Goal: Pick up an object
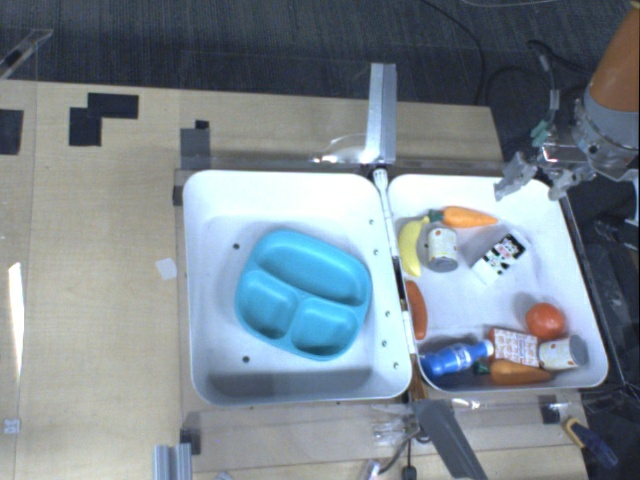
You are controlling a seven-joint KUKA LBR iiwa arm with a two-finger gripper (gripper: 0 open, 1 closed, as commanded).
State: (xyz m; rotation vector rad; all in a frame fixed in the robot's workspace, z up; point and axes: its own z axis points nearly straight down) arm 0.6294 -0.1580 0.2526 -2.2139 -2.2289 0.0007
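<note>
The carrot [468, 217] looks the likeliest pick: it lies in the right bin [572, 258], below and to the left of the gripper [541, 171], well apart from it. Its long axis runs nearly level across the picture, thick end toward the gripper, tip seemingly toward the banana [410, 246] and small can [440, 249] just beside it. The gripper hangs over the bin's far right corner, fingers spread and holding nothing. This is the approach step; next it must travel down-left, turn its fingers across the carrot's length, and descend
</note>
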